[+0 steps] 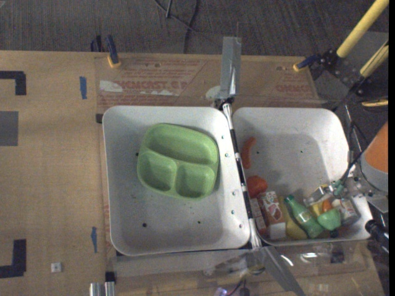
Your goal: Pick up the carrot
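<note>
Carrot lying lengthwise against right bin's left wall; worth approaching from above, fingers across its width. Gripper state unclear.

- I work in a robotics lab, not a home: my table is bare brown board, marked with black tape corners and blue tape strips.
- Two white bins sit fixed side by side, a metal bracket at their seam.
- Loose black cables trail over grey carpet behind; a yellow-handled clamp stands at right.
</note>
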Robot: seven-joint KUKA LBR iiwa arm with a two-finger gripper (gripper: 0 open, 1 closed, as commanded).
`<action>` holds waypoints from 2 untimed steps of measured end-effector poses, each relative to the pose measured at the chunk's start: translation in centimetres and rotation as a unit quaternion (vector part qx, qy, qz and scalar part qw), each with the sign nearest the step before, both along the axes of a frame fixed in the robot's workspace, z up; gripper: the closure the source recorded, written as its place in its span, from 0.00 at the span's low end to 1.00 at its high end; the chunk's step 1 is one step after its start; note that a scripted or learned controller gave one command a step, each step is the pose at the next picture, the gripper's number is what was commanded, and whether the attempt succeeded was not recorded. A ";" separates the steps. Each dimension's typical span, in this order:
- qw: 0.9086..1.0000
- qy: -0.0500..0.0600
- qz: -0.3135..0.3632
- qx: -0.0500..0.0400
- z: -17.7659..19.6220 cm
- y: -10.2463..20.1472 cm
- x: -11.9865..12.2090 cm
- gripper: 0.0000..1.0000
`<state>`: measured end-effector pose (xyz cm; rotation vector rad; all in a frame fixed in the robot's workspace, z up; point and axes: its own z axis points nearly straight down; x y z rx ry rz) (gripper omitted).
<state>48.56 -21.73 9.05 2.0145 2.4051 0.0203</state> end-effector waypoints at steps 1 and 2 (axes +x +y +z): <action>1.000 -0.005 -0.002 -0.006 1.1 -0.3 0.2 1.00; 1.000 0.002 -0.011 -0.004 1.3 -0.6 -0.3 1.00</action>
